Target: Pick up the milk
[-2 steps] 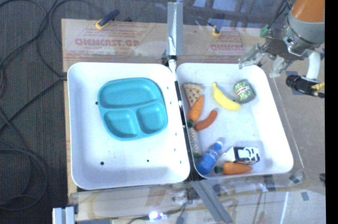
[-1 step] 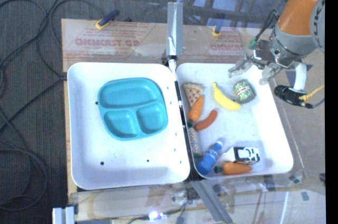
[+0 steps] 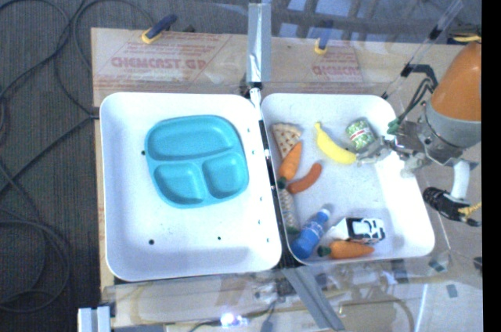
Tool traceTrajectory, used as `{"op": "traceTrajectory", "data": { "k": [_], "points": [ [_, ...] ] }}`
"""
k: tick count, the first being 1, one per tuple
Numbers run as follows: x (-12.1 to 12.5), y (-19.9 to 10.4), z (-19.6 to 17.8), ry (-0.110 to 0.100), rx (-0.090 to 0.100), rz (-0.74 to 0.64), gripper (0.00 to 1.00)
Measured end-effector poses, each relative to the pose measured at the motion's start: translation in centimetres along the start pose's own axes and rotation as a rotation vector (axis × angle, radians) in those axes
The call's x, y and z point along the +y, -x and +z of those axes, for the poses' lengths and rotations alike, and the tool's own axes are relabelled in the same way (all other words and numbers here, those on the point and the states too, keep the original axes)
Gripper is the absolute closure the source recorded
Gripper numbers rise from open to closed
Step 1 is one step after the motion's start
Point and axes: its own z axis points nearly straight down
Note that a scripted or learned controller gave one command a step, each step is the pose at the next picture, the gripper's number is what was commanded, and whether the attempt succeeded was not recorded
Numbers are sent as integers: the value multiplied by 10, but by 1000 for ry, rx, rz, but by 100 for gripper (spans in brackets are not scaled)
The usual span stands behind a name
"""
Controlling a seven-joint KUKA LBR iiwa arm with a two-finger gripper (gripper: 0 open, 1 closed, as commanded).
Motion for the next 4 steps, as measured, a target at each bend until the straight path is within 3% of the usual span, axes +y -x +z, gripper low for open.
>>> {"op": "traceTrajectory", "data": {
  "k": [1, 2, 3, 4],
  "points": [
    [-57, -10, 67, 5, 0, -26, 0],
    [-61, 0, 68, 16, -4, -355, 0],
    [-69, -34, 68, 20, -2, 48, 0],
    [-61, 1, 68, 11, 7, -151, 0]
  ]
}}
